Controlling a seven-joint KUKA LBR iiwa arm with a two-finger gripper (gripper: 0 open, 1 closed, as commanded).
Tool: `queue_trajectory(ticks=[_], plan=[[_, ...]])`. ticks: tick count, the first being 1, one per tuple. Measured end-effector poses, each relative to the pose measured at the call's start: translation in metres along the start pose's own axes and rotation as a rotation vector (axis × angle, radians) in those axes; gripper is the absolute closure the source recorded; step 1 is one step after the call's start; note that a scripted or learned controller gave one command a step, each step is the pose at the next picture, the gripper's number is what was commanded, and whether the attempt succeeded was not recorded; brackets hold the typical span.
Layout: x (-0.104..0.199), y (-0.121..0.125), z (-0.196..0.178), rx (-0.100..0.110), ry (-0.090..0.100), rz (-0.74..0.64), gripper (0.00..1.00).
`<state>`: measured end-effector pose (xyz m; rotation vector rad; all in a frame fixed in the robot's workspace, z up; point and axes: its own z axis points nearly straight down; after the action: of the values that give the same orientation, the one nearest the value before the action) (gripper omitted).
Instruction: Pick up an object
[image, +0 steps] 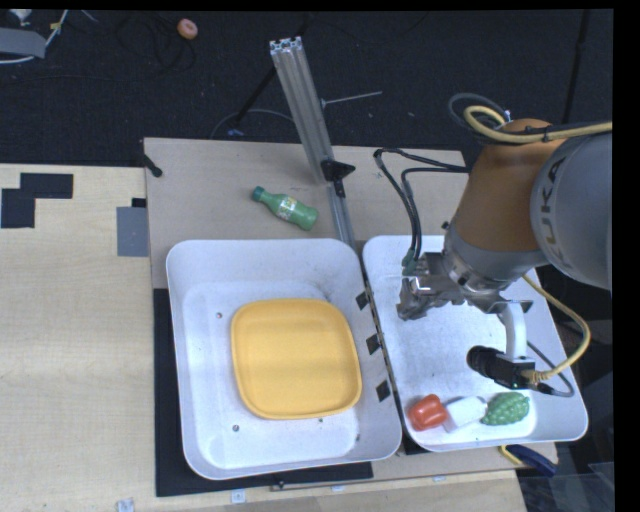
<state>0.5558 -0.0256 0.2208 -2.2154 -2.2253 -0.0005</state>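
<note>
White right bin (560, 425): end effector (415, 300) near left rim; toys along front edge.

- From my station I see a light wooden bench (60, 330) running across the left and under the 2 bins.
- A tan board (220, 180) lies on it, its far edge against a dark carpeted floor (130, 90).
- Black cables (150, 45) trail over that floor, near a small orange round thing (187, 28).
- A slanted aluminium rail (305, 100) rises from the board's far side.
- A black mat (165, 400) shows along the left bin's edge.
- Grey and black patches (130, 228) mark the bench top.
- Light is even, with soft shadows.
</note>
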Motion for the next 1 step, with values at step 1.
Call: queue_trajectory(ticks=[1], plan=[[0.0515, 0.0059, -0.0138, -0.001, -0.001, 0.002, 1.00]])
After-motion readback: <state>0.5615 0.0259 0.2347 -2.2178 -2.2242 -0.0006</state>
